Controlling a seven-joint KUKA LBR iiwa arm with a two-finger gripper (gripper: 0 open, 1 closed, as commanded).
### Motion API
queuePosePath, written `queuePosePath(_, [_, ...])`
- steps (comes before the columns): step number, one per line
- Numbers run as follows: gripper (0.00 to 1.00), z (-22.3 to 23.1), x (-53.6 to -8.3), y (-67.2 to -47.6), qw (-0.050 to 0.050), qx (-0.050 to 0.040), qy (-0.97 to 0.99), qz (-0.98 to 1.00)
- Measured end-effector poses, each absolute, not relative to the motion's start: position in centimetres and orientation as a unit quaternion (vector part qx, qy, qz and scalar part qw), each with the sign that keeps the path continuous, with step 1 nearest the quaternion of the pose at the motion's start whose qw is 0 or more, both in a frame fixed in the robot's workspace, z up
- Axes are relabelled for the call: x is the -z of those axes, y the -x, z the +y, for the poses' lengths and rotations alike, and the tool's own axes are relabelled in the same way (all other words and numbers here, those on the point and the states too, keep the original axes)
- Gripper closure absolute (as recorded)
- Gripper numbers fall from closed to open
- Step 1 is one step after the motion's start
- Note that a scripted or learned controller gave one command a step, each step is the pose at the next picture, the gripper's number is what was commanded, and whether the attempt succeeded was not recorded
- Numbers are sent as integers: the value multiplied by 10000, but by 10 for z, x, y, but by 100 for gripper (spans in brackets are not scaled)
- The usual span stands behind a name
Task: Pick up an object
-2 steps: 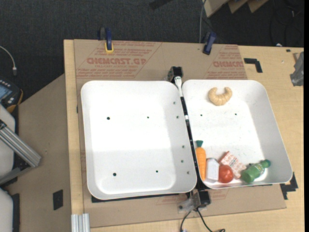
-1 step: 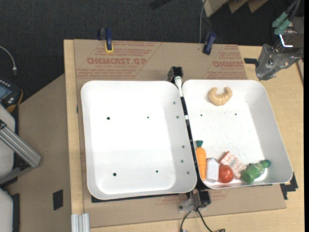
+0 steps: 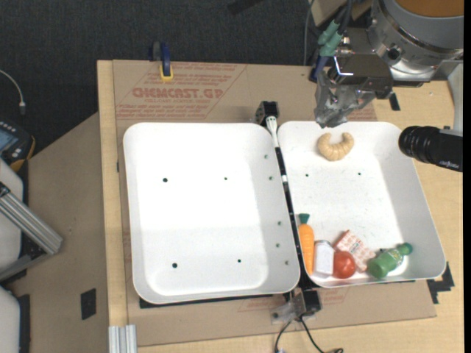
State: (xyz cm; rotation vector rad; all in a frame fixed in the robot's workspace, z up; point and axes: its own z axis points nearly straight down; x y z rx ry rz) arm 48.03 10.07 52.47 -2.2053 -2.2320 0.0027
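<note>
White plastic forms both shallow bins on the counter. You see the left bin and the right bin set side by side, with their inner rims touching along a dark seam.

Locate the tool at the far edge of the right bin, below the grey arm that enters from the upper right. The tool hangs just above and on the far side of a tan croissant. You cannot tell from this view how far the tool is open, and nothing shows between its tips. The croissant lies on the bin floor near the far wall, curved, with open floor on all sides.

Note the remaining items, all grouped along the near wall of the right bin, well apart from the croissant:
- An orange carrot with a green top lies beside the seam.
- A small white box lies just right of the carrot.
- A red tomato touches the box.
- A pink patterned packet lies just beyond the tomato.
- A green bottle lies on its side to the right.

A black cylindrical fixture overhangs the right rim. A blue and yellow clamp grips the far edge of the brown board under the bins.
</note>
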Motion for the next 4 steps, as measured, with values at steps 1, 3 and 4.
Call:
queuePosePath(1, [100,202,-535,-479,-2,23,7032,-7109])
queuePosePath(3, [100,59,-405,-479,27,-53,7107,-7035])
queuePosePath(4, [100,135,-360,-494,26,-27,7050,-7092])
